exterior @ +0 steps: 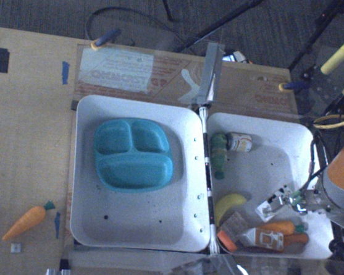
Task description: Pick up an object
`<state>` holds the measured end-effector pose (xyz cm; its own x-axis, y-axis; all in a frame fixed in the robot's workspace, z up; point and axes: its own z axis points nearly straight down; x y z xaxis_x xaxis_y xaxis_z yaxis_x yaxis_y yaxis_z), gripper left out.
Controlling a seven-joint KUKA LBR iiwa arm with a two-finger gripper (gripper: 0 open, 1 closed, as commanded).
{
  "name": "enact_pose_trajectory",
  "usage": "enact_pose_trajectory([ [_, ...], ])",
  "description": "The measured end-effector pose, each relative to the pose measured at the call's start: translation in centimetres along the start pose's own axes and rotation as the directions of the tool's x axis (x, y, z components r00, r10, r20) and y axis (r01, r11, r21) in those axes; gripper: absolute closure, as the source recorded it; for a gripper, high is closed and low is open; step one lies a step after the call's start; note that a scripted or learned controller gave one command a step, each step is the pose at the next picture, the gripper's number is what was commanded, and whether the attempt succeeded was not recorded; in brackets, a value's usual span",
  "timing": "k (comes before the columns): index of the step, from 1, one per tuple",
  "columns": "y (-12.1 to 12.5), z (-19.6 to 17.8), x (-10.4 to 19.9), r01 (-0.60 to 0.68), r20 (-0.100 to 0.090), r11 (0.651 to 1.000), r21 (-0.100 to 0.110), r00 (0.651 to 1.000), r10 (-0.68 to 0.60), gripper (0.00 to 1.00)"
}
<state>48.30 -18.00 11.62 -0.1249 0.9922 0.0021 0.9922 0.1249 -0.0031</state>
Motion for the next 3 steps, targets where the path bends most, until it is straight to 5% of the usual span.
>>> enact_pose_trajectory([
  [1, 0.1, -0.8, -0.2, -0.004, 0.001, 1.000, -0.001, 1.000, 0.004, 1.00],
  [2, 5.5, -6.6, 11.3, -0.394, 0.001, 0.919, -0.001, 0.919, 0.394, 1.00],
  [3, 4.3, -13.5, 15.4, -0.457, 0.003, 0.889, -0.001, 0.889, 0.457, 1.00],
])
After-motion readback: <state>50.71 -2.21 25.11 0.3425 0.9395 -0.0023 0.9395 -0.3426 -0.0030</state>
